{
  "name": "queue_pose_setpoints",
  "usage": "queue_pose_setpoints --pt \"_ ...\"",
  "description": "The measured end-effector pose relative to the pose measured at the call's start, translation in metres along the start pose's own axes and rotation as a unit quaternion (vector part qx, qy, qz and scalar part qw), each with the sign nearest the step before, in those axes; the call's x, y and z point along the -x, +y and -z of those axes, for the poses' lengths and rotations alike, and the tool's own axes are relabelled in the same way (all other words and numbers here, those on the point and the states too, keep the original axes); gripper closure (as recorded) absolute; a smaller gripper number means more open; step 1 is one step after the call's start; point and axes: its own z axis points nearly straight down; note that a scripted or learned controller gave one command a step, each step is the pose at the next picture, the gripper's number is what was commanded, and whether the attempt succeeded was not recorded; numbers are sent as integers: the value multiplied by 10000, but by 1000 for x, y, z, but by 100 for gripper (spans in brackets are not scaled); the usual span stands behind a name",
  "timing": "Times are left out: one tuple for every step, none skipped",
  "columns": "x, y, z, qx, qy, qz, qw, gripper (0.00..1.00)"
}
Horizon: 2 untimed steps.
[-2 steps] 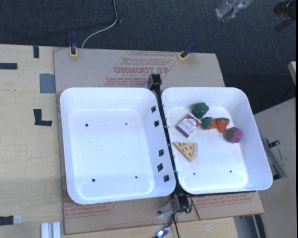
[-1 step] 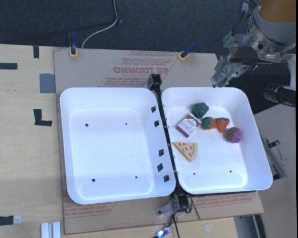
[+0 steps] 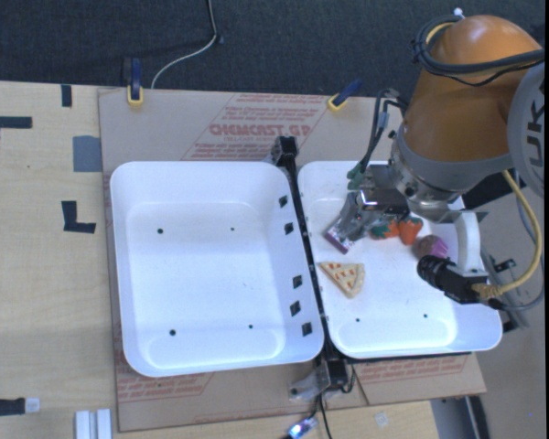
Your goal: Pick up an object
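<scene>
Nearest me, along the front of the right bin point(image 3: 412, 341), the floor is bare white, so I have room to come away cleanly once something is in hand. Just behind that bare stretch lies the tan wedge point(image 3: 343, 276), flat, close to the black divider point(image 3: 298, 245) and apart from everything else. In my judgement it is the easiest target of the lot: nothing touches it, and a straight descent over it should not knock a neighbour.

Further back the gripper point(image 3: 346, 230) hangs low over the bin, its tip at a small purple-ended piece point(image 3: 335, 239). I cannot tell whether the fingers are parted or closed, nor whether that piece is an object or part of the tool, so I count nothing as held. If the program means to take something here, I would want the fingers straddling one item squarely before closing, and a slow lift to check it comes up.

Beside the tool sits a tight cluster: a green scrap point(image 3: 379, 231), an orange object point(image 3: 409, 231) and a dull pink one point(image 3: 430, 245), touching or nearly so. The wrist body point(image 3: 467, 80) overhangs them and covers the back right corner of the bin, so more may lie there that I cannot see. The left bin point(image 3: 128, 273) lies well away from the tool
</scene>
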Motion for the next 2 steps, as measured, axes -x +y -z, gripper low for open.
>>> queue_pose_setpoints --pt "-18 22 116 149 -2 3 9999 100" --pt "-17 21 119 79 -9 -3 10000 100"
